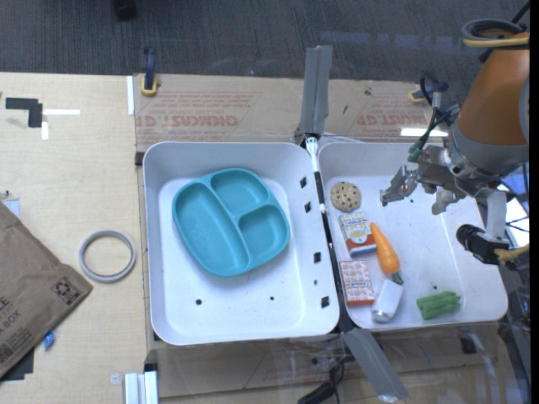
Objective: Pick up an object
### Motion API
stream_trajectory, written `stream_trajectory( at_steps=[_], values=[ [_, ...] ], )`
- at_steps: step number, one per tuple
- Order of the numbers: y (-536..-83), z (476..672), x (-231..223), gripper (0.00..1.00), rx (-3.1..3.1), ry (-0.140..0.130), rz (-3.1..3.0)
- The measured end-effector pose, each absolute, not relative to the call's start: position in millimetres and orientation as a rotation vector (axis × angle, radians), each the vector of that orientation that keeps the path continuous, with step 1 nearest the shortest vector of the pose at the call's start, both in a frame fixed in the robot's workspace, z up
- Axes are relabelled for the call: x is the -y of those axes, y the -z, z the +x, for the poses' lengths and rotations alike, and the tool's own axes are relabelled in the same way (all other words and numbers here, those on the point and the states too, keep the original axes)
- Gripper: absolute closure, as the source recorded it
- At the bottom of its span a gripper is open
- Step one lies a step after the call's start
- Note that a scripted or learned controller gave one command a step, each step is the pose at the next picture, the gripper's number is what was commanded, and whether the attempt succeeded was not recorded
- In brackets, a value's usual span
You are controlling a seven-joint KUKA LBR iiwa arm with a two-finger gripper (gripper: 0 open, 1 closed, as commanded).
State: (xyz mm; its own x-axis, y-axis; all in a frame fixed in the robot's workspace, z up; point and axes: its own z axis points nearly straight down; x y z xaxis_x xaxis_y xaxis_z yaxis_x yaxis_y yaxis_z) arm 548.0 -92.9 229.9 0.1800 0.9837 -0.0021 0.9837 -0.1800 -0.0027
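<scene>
The right bin [484, 305] holds a round cookie [345, 196], a small orange-and-white carton [358, 233], an orange carrot [386, 250], a red box [356, 282], a white bottle [387, 300] and a green object [438, 304]. My gripper [417, 197] hangs over the upper part of this bin, to the right of the cookie and above the carrot. It is open, its two fingers spread apart with nothing between them.
A blue divided plate [232, 220] lies in the left bin [160, 251]. A tape ring [107, 254] and a brown cardboard piece [29, 284] lie on the bench to the left. A grey divider [317, 82] rises between the bins at the back.
</scene>
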Motion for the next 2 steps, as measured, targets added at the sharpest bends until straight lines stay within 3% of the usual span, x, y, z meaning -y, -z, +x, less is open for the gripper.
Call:
stream_trajectory(
  at_steps=[1, 2],
  values=[
    [-91.1, 513.5, 96.8, 0.00, 2.255, -0.002, -2.185],
    [-99.7, 513.4, 97.9, 1.00, 2.249, -0.004, -2.191]
  ],
)
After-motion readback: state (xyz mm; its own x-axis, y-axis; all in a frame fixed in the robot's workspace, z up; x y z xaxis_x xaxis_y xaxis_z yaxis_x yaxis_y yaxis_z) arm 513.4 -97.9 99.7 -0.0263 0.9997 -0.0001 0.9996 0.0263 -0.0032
